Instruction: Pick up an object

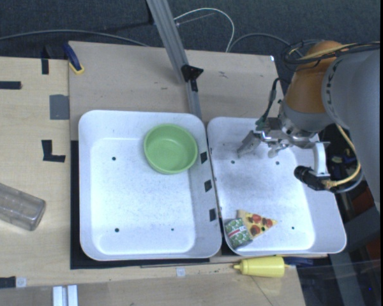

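Observation:
A green bowl [170, 148] sits in the left bin [102, 234], near its far right corner. In the right bin [319, 234] a toy pizza slice [258, 222] lies at the front left, touching a small green packet [237, 233]. My gripper [262, 148] hangs over the far part of the right bin, well behind the pizza slice. Its two grey fingers [246, 146] are spread open with nothing between them.
A yellow squeeze bottle [263, 267] lies on the bench just in front of the right bin. A clear plastic container [13, 204] rests at the far left. A grey pole [172, 37] slants down to the bins' far edge. Cables trail behind the bench.

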`<action>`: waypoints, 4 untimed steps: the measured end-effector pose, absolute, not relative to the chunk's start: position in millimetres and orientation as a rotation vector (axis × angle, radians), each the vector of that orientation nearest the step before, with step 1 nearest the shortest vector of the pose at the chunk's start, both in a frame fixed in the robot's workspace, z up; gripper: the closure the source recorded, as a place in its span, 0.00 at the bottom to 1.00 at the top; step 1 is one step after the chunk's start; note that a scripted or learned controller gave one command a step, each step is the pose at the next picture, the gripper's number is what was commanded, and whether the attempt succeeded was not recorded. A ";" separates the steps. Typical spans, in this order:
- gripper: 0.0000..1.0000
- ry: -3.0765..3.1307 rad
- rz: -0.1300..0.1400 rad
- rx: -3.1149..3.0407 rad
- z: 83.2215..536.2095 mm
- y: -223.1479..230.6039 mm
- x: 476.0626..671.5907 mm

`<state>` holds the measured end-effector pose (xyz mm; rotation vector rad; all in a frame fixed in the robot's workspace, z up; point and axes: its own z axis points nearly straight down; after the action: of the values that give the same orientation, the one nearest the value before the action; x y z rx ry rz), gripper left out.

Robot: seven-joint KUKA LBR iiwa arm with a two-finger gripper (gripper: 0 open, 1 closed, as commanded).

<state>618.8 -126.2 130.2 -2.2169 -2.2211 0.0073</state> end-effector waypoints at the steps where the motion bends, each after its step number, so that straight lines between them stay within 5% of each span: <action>1: 1.00 -2.225 0.003 -2.216 143.0 -125.1 619.9; 3: 1.00 -2.225 -0.002 -2.220 215.9 -123.7 621.2; 4: 1.00 -2.227 -0.001 -2.212 219.0 -71.6 626.3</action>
<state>626.3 -71.6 219.0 -2.2123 -2.2273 -0.0007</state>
